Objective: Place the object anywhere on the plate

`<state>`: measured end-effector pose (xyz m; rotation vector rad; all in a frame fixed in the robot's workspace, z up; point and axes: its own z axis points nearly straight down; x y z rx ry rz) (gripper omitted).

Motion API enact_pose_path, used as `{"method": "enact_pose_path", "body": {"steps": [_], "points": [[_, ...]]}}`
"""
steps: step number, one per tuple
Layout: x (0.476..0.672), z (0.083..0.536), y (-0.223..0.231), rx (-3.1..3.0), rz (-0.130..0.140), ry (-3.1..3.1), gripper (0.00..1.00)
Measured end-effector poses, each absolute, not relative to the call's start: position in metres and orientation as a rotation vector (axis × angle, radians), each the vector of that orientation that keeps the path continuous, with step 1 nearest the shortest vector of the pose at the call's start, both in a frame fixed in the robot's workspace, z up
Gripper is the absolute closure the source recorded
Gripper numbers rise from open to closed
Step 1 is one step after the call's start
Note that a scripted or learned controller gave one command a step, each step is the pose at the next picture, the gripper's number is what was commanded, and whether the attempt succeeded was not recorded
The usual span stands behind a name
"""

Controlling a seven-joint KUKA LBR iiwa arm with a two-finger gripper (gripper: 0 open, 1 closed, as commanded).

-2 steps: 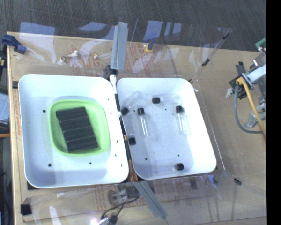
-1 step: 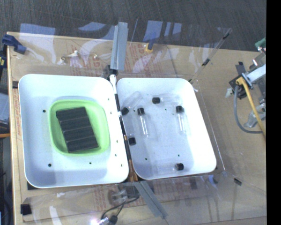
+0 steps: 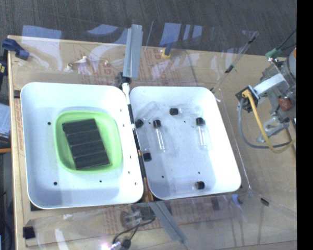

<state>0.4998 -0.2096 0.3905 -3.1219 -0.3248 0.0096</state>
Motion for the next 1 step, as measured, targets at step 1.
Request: {"method": "enact_pose_path", "body": {"steps": [1], "points": [[0.4763,0.4426,-0.211,-3.123,0.002,-0.325,0.0]]}}
